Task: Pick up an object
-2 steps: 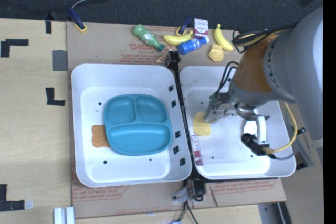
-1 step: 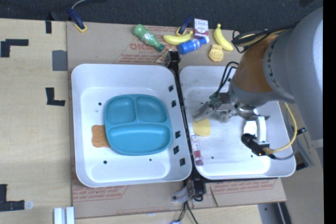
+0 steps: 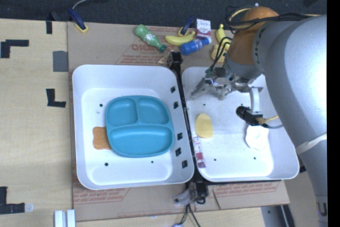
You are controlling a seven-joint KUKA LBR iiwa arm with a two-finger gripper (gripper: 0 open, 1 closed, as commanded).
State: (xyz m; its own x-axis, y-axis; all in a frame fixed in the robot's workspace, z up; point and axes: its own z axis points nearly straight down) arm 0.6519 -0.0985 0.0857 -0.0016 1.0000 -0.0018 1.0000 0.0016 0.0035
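Currently the gripper [image 3: 212, 87] is hanging over the upper left part of the right bin [image 3: 276, 170], fingers spread apart, pinching nothing. Yellow oval obj. [image 3: 204, 126] is lying on the bin floor just below the fingertips, centre-right of frame, apart from them. White lump [image 3: 257, 138] is sitting further right in the same bin, near a small black part of the arm. Left bin [image 3: 85, 114] is holding a blue divided plate [image 3: 139, 126], w/ an orange piece [image 3: 100, 138] touching its left edge. Above the bins, a green bottle [image 3: 149, 38], banana [image 3: 179, 39], blue bottle [image 3: 192, 47] and small carton [image 3: 203, 26] are lying on cardboard [image 3: 106, 45].
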